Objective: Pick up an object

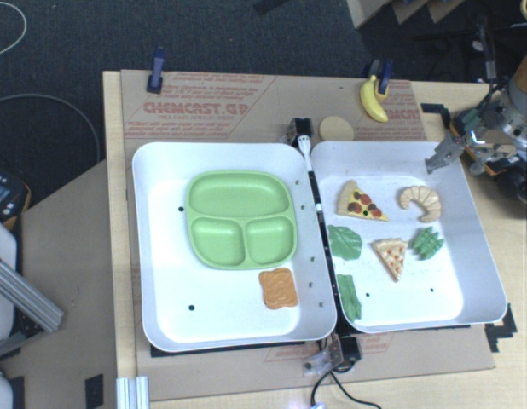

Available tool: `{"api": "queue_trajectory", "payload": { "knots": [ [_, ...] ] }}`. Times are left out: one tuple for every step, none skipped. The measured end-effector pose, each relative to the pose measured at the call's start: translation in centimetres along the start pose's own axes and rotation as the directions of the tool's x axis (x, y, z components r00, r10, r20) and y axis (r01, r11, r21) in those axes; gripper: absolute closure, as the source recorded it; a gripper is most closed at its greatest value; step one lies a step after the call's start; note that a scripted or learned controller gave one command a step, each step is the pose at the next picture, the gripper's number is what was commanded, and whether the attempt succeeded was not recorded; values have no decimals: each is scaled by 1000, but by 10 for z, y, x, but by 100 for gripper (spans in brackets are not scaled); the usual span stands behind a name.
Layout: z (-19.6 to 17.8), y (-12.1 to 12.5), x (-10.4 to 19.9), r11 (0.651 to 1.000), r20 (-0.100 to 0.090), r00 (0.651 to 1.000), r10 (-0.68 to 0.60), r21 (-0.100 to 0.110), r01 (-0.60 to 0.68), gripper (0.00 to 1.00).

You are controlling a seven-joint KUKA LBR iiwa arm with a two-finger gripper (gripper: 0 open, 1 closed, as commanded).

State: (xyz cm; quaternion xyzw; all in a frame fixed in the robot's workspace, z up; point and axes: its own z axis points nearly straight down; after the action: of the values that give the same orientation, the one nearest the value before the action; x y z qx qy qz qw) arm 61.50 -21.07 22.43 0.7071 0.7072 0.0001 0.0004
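My gripper (pixel 458 153) hangs over the far right corner of the right bin (pixel 481 267), with nothing visibly in it. Just below and left of it lies a tan croissant (pixel 419 200). A pizza slice with red toppings (pixel 359 203) sits to the croissant's left. Lower down are a green leaf (pixel 345 242), a smaller pizza slice (pixel 390 256), a dark green leafy piece (pixel 427 244) and a long green vegetable (pixel 349 296). The left bin (pixel 157 228) holds a green divided plate (pixel 242 218) and an orange-brown toast piece (pixel 279 288).
Behind the bins, on the cardboard, lie a yellow banana (pixel 373 100) and a round beige disc (pixel 336 129). Blue clamps (pixel 155 72) hold the board's far edge. A black divider (pixel 315 211) runs between the bins. Cables and hardware crowd the right edge.
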Motion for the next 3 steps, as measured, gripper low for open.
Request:
{"api": "queue_trajectory", "payload": {
  "knots": [
    [-11, 1, 0, 1000, 2, 1000, -1, -4, 1, 100],
    [116, -71, -13, 1000, -6, 1000, 5, 15, -5, 100],
    [140, -21, -11, 1000, -3, 1000, -3, -2, 3, 100]
  ]
}}
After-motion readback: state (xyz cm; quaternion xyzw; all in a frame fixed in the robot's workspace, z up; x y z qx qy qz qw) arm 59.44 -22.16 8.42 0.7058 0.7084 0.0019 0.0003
